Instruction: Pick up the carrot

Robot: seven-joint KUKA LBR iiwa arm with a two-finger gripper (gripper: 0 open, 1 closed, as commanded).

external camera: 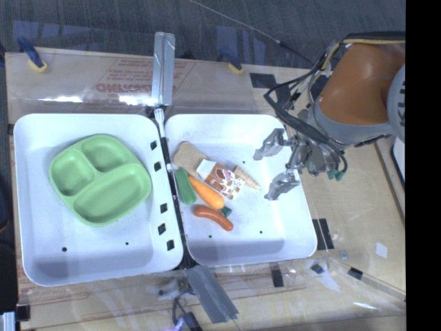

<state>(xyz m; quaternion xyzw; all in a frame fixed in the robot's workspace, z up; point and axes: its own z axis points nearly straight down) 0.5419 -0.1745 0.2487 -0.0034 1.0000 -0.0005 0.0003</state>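
Nothing of the pick had been done yet, as far as I could judge from where I stood: the carrot [207,192] lay loose on the floor of the right bin [275,243], and the whole job of reaching, closing and lifting was left. The gripper [275,165] hung over the right-hand part of that same bin with its two fingers spread wide apart and nothing between them, one fingertip [265,149] toward the far wall and the other nearer the front.

The carrot sat well to the gripper's left as the camera saw it, in a small huddle of play food near the divider. It lay at a slant, its green end just beside a green pickle-like piece [184,186]. A reddish sausage [213,217] lay just in front of it, and a printed snack packet [224,180] and a slice of bread [189,156] crowded its far side. A green divided plate [100,178] rested in the left bin [41,254], apart from all this.

To my eye, the crowding would make a clean grasp awkward.
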